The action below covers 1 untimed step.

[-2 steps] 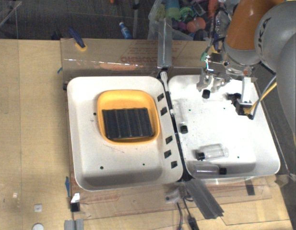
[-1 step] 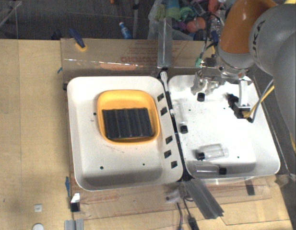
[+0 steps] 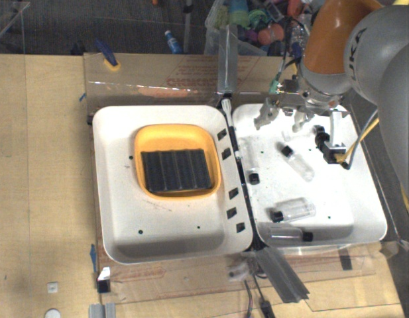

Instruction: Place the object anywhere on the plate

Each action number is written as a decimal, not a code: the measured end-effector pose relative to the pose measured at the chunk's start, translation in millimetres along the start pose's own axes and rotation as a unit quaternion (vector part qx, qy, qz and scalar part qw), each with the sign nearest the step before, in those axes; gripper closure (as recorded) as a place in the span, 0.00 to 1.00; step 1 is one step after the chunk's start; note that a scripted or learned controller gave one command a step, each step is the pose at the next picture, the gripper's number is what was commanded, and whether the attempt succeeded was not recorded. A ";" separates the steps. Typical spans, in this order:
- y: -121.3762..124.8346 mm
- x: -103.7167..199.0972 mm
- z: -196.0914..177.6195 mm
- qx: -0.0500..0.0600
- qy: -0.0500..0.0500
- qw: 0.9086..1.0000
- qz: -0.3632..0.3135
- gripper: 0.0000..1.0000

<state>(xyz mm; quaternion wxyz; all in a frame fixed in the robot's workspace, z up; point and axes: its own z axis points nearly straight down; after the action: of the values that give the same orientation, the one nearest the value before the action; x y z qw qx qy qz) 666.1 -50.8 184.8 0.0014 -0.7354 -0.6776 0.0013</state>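
Lying low in the right bin (image 3: 363, 204), two clear vials (image 3: 293, 210) (image 3: 297, 161) are waiting loose. Left of them, the yellow plate (image 3: 143, 138) is carrying a dark rack. At upper right, the claw (image 3: 284, 116) is hovering spread and holding nothing.
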 end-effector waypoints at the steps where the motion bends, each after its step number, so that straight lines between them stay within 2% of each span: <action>1: 3.4 -31.2 -13.2 -0.003 -0.001 0.996 -0.086 0.00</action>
<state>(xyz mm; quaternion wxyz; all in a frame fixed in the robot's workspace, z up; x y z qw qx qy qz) 667.1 -82.3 198.0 -0.0015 -0.6744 -0.7384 -0.0007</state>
